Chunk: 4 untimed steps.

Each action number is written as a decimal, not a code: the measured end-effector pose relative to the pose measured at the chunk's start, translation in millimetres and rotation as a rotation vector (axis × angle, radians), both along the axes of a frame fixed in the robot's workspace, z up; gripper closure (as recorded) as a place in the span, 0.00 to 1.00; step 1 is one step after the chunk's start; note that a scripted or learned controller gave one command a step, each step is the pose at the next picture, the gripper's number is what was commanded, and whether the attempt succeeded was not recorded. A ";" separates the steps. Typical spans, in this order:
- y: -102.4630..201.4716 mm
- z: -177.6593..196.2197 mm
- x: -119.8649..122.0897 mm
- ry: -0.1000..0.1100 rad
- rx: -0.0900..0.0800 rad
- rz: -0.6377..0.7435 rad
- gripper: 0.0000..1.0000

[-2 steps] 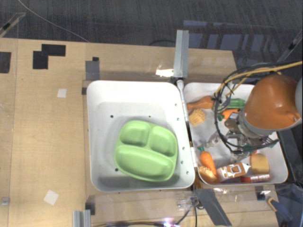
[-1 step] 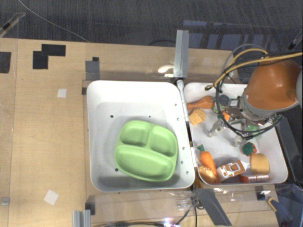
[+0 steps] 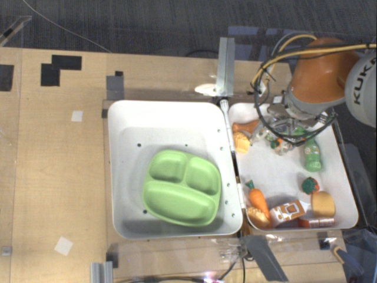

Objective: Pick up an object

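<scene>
The gripper hangs low over the far end of the right bin, tangled in cables, and whether it is released or clenched I cannot tell. The closest candidate is the green bottle, just to its near-right, long axis running roughly far to near. A carrot lies well nearer the camera
</scene>
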<state>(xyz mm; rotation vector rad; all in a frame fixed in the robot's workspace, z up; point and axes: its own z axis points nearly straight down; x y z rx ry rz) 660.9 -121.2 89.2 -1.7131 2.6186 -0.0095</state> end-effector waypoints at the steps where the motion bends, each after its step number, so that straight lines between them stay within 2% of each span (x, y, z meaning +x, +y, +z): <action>1: -8.1 0.2 1.2 0.001 -0.005 0.374 0.00; 2: -35.2 1.7 9.3 0.006 -0.006 0.765 0.00; 3: -49.8 2.5 10.3 0.004 -0.005 0.639 0.00; 4: -68.8 0.5 -56.4 -0.003 0.001 0.672 0.00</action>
